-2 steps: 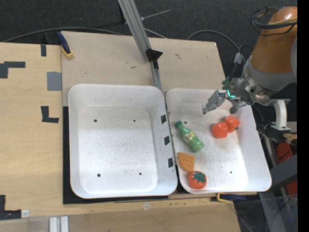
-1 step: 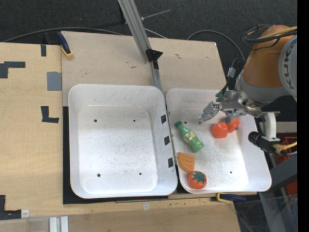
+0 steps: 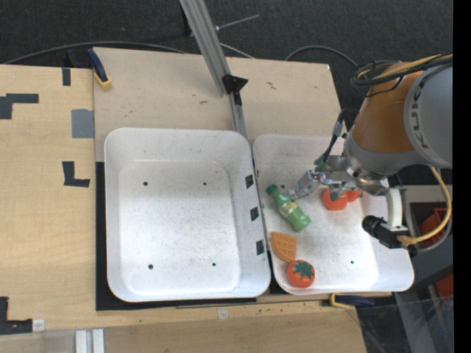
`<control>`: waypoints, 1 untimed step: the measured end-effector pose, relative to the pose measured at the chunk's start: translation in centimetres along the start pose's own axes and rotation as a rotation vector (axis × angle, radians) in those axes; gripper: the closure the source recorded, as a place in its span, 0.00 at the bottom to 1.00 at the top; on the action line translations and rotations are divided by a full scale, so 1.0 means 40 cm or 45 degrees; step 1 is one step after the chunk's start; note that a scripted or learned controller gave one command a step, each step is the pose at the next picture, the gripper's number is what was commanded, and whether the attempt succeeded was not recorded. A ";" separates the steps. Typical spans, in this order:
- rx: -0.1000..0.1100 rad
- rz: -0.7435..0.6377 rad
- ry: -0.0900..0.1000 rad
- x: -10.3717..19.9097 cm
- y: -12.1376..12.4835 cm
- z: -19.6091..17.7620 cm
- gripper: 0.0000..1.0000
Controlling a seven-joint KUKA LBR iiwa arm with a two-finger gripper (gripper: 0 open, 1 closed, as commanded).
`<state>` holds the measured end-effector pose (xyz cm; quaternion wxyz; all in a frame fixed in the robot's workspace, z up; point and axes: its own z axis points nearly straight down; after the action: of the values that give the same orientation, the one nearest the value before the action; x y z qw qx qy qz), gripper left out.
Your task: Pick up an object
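two bins sit side by side on my bench: the left bin (image 3: 121,153) and the right bin (image 3: 383,271). in the right one, a bottle (image 3: 288,208) lies at its left, a waffle piece (image 3: 283,245) below it, then a tomato (image 3: 300,272).

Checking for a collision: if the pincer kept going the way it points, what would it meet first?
Probably the green bottle, lying just beyond the pincer toward the left; height above it is unclear.

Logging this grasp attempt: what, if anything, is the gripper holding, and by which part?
It cannot be told. The gripper hangs between the green bottle and an orange object, nothing visibly between its fingers.
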<state>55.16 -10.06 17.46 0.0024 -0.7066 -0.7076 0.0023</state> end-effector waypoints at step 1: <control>0.003 0.001 0.001 0.013 -0.015 0.158 0.00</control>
<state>54.50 -9.55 11.17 0.0036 -0.7069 -0.7073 0.0028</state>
